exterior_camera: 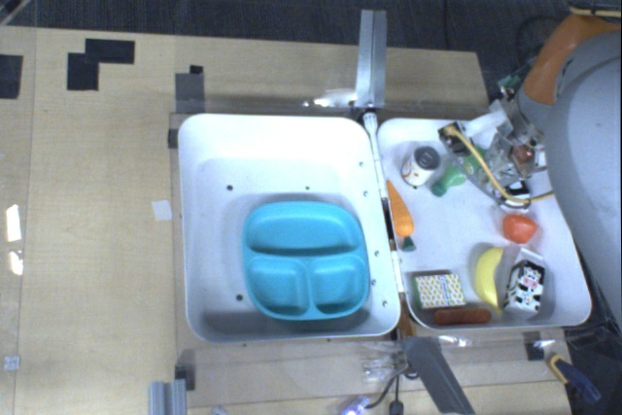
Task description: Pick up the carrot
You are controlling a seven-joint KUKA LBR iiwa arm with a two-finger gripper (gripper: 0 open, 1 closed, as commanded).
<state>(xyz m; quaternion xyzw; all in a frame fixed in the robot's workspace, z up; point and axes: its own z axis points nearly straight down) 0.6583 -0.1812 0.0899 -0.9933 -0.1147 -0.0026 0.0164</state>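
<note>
Blue tray (305, 258): lies in the left bin (209, 209), left of centre frame.
Carrot (398, 209): right of centre, lying lengthwise against the right bin's (573, 306) left wall, orange body with a green tip at its lower end.
Handling: I judge it light, stiff and smooth; I'd grip across the thick middle, though the wall crowds one side.
My claw (505, 165): upper right of frame, above the bin clutter, well apart from the carrot; I cannot tell its state.
</note>
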